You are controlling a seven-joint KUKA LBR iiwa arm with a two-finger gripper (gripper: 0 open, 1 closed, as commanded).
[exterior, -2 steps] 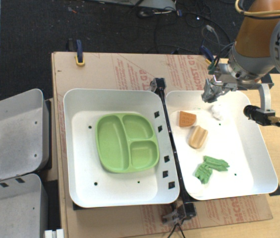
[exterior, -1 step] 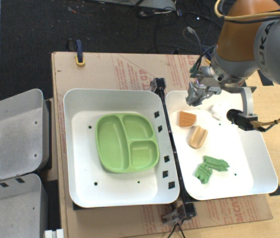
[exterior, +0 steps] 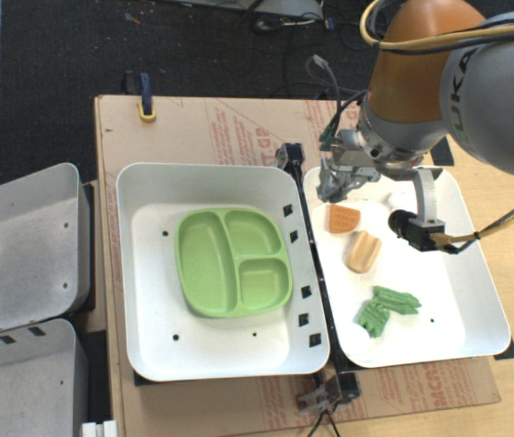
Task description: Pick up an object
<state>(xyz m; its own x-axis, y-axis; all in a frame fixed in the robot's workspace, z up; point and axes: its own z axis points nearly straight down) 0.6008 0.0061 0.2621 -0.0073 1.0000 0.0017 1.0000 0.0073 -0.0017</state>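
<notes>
Where arm meets wrist — grey casing reads "UK", rest hidden.

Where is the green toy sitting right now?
The green toy lies in the right bin, toward its near edge, just below the tan bread-like piece and well clear of the gripper at the bin's far left.

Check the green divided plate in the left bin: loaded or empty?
Empty. The green divided plate lies flat in the left bin, all three compartments showing bare green.
</notes>
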